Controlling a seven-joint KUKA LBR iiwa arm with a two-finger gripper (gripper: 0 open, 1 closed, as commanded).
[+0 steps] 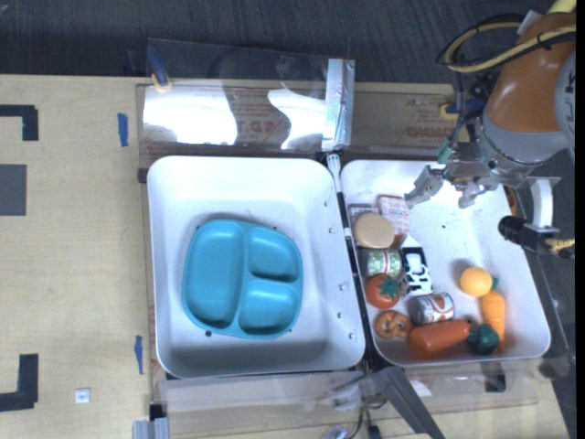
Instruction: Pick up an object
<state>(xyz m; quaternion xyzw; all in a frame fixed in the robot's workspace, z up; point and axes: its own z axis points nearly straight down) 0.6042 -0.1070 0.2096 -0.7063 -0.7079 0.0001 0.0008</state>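
My gripper (448, 190) hangs open over the back of the right bin (521, 273), with nothing between its fingers. Toy food lies along the bin's left and front sides: a burger bun (374, 230), a small green can (385, 262), a tomato (384, 290), a black-and-white box (417, 272), a silver can (430, 308), an orange fruit piece (392, 325), a red sausage (439, 337), a lemon (475, 281) and a carrot (494, 315). The bun is the nearest piece, down and left of the fingers.
The left bin (174, 199) holds a blue divided plate (242, 276). A clear plastic panel (247, 108) stands behind the bins. The arm's orange band and cables (530, 71) rise at the upper right. A red-and-white packet (394, 208) lies by the bun.
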